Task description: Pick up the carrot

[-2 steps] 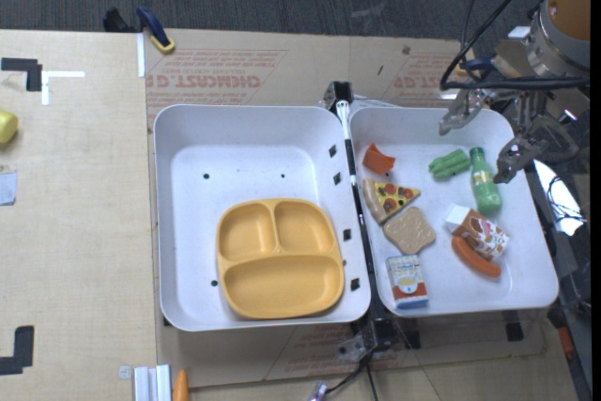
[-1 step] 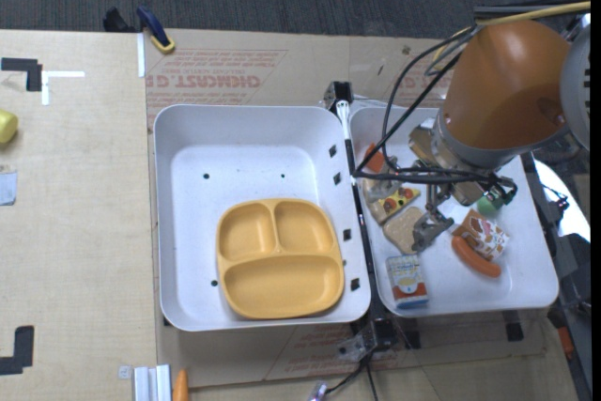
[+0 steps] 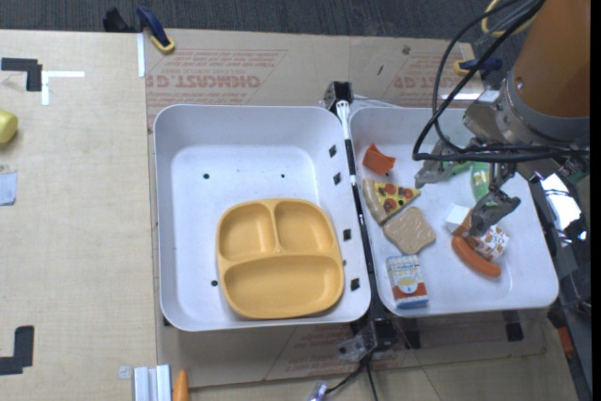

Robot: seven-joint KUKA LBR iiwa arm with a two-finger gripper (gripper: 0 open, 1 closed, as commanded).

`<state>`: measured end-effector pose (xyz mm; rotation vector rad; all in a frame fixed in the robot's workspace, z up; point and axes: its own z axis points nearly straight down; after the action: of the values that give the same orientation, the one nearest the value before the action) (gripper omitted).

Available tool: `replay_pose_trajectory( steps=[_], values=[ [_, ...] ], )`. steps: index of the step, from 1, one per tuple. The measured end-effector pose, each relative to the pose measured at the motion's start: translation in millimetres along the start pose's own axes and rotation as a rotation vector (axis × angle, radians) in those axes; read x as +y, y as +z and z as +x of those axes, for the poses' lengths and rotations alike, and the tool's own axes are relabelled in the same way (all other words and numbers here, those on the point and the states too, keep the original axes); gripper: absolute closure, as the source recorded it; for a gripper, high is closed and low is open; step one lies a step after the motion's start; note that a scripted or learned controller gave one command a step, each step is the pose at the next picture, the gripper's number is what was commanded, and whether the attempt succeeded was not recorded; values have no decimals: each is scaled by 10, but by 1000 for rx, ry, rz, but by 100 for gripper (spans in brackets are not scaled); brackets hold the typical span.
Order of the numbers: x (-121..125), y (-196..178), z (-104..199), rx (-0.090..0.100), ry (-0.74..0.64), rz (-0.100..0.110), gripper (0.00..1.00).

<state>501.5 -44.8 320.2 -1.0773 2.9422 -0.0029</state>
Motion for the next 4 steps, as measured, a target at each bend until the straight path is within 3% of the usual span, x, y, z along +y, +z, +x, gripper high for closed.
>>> replay_pose_trajectory(
  steps=[1,2,3,4],
  values=[
    [383,1061,-277,3,-13,-4,0],
    [747,1282,-491,3,-10,-4,0],
    [640,1271,-411,0,-285,-1,0],
    [1045,1280,-592,2,-289,-5,0]
  ],
)
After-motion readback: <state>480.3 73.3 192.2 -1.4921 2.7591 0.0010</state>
